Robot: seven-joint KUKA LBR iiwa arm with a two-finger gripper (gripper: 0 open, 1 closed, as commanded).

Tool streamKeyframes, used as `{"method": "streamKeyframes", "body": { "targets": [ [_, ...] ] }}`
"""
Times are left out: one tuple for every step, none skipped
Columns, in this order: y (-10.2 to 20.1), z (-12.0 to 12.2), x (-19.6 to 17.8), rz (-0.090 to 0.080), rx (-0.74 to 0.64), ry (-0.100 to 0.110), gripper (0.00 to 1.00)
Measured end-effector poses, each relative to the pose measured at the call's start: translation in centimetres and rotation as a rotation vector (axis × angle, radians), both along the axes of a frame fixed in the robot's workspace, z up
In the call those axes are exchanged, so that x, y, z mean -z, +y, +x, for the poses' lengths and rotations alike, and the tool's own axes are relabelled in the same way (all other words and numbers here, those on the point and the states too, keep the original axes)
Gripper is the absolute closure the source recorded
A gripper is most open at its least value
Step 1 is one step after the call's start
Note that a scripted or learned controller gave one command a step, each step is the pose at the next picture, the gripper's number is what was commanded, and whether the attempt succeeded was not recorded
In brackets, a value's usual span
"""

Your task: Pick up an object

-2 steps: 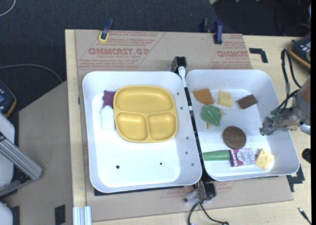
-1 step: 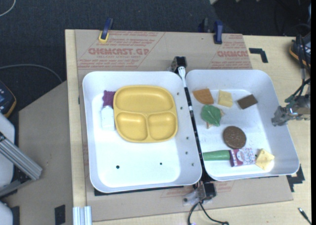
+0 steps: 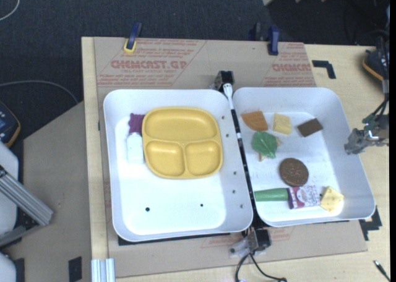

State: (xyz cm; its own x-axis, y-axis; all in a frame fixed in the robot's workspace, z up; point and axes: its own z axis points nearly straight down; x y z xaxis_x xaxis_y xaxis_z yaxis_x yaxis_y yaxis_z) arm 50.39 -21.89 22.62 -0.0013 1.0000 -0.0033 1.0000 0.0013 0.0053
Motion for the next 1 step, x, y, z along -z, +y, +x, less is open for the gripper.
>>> {"method": "streamKeyframes", "body": {
  "targets": [
    [5.15, -1.31, -0.31, 0.007, -0.003, 0.007, 1.0]
  ]
}}
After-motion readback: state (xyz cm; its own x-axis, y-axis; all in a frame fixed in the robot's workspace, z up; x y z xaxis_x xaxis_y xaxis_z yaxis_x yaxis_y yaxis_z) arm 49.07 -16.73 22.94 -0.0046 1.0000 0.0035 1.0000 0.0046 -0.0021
